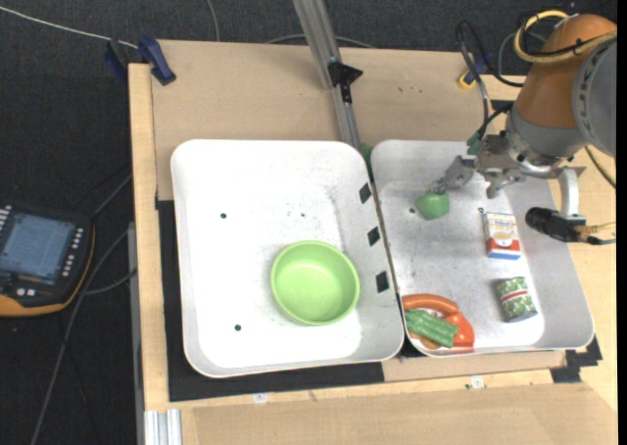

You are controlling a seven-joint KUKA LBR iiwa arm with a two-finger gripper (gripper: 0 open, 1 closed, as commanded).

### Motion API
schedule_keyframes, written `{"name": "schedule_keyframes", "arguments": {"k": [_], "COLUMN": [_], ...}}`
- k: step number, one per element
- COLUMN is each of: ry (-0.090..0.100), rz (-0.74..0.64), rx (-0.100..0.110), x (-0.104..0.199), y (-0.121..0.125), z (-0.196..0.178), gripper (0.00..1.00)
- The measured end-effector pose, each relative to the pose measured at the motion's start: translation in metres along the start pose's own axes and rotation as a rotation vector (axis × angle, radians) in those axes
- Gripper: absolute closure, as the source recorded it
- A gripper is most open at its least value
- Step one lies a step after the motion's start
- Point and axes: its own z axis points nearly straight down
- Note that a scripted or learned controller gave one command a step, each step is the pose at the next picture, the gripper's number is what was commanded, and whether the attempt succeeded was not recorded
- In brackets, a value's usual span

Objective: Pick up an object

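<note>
The tabletop [245,90] carries two shallow white bins side by side. The left bin [225,188] occupies the centre-left of the frame and holds a green bowl [313,282] standing upright in its lower right part. The right bin [558,306] occupies the centre-right of the frame and holds four items. A small green round object [431,204] lies in the upper left part of this bin. A small red-and-white carton [502,234] lies to the right of it, near the middle of the bin. A small green can [515,298] lies on its side below the carton, apart from it. An orange-and-green toy vegetable piece [437,322] lies at the lower left corner of the right bin, against the bin wall. The arm [558,80] enters from the upper right of the frame, orange-banded above the wrist. The hand [470,173] sits low over the upper part of the right bin, just above and to the right of the small green round object. Whether the fingers are open or closed cannot be determined at this resolution, and no item is visibly between them. A metal pole [315,22] runs diagonally from the top of the frame down to the gap between the bins. A handheld controller [39,257] rests at the left edge of the frame, off the tabletop.
</note>
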Motion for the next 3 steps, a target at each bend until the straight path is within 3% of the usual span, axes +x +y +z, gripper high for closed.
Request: {"name": "schedule_keyframes", "arguments": {"k": [1,3], "ry": [0.001,0.001], "rz": [0.000,0.000], "rx": [0.001,0.005], "x": [0.000,-0.007], "y": [0.000,-0.005], "z": [-0.009,-0.123], "gripper": [1.00,1.00]}}
